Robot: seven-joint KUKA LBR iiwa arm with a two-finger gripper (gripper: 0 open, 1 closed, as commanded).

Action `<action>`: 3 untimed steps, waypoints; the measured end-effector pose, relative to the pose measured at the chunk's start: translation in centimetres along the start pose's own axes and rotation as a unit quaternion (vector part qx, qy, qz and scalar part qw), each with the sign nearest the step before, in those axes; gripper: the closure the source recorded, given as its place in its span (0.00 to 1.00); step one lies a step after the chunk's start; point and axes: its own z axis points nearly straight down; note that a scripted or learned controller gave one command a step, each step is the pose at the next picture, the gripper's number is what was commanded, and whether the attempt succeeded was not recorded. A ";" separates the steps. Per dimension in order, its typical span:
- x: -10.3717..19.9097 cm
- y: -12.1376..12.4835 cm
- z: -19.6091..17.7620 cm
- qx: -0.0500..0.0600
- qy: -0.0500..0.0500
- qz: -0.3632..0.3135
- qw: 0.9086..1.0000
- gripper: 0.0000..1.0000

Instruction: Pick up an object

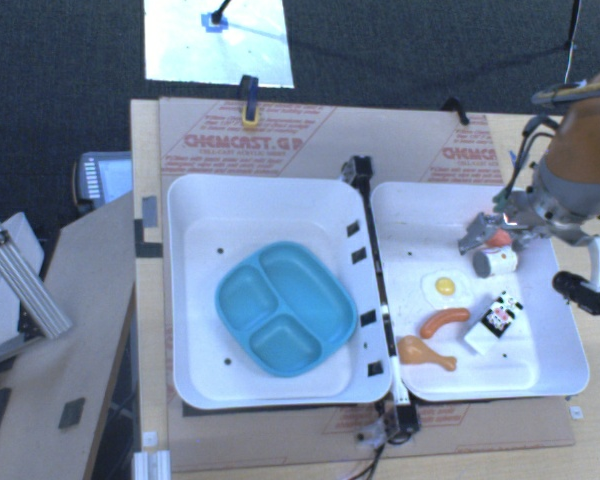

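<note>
Over the right white bin (540, 378), the grey gripper (492, 236) hangs above a small white cylinder with a red end (496, 259); whether it grips cannot be told. Nearby lie a toy fried egg (443, 287), sausage (445, 321) and drumstick (426, 353).

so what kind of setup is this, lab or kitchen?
Likely a robotics lab pick-and-place bench, not a kitchen: two white bins on a cardboard sheet, a blue divided tray, toy food like a fried egg and sausage, and the gripper over the right bin.
</note>
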 end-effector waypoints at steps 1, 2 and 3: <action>-0.6 -0.6 5.7 -0.006 -0.004 0.001 1.000 0.00; -0.5 -0.2 5.7 -0.011 -0.004 0.000 1.000 0.00; -0.7 0.0 4.8 -0.013 -0.006 0.000 1.000 1.00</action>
